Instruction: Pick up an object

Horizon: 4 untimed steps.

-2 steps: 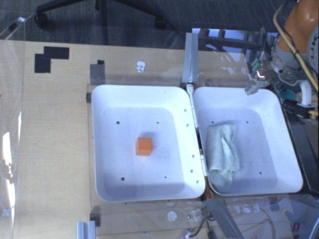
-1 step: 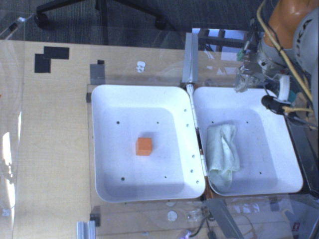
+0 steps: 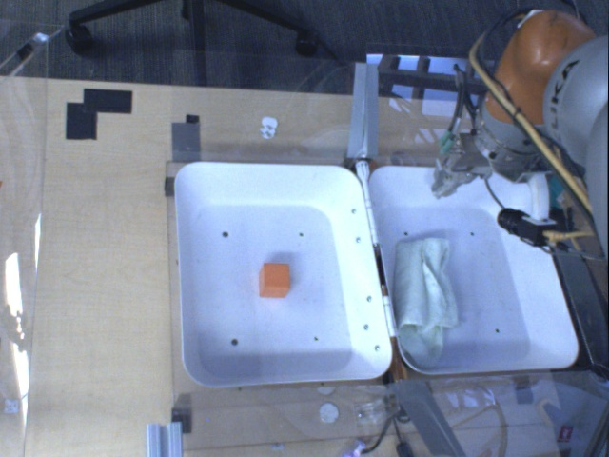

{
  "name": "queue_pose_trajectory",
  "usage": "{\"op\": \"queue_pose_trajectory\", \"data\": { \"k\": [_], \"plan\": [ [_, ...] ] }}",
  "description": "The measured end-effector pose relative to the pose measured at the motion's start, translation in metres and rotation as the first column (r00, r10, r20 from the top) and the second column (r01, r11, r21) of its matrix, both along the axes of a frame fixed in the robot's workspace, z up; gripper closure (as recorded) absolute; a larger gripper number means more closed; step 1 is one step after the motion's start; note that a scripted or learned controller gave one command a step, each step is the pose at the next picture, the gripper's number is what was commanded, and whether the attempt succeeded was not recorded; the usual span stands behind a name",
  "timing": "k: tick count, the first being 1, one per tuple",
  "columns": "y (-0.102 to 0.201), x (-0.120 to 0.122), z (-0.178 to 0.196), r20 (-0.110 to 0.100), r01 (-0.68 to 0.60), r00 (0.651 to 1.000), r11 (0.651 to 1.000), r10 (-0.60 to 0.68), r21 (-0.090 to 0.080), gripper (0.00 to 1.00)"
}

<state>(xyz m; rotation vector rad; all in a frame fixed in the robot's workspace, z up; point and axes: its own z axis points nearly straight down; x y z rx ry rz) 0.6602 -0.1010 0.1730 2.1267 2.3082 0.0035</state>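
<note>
Right bin (image 3: 533, 350) holds cloth (image 3: 425, 288) below the tool (image 3: 449, 181), grip state unclear

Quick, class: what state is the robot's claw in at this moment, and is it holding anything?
Claw: above the far edge of the right bin, nothing visibly held; open or closed cannot be told from this view.

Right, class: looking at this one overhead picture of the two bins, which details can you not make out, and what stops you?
- Gripper, camera view: too small and blurred to tell whether it is open or shut.
- Crumpled cloth in the right bin: its folds hide whatever lies beneath.
- Arm: cut off by the right edge.
- Orange block in the left bin: underside hidden.
</note>
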Motion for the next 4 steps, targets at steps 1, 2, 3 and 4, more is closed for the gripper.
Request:
{"op": "queue_pose_trajectory", "data": {
  "k": [1,2,3,4],
  "plan": [
    [0.050,0.009,0.045,0.000,0.357,0.934,0.934,-0.357,0.002,1.00],
    [0.004,0.009,0.048,-0.001,0.681,0.732,0.732,-0.681,0.002,1.00],
    [0.009,0.006,-0.002,-0.002,0.647,0.762,0.762,-0.647,0.001,1.00],
    [0.023,-0.006,0.013,-0.002,0.552,0.834,0.834,-0.552,0.002,1.00]
  ]
}}
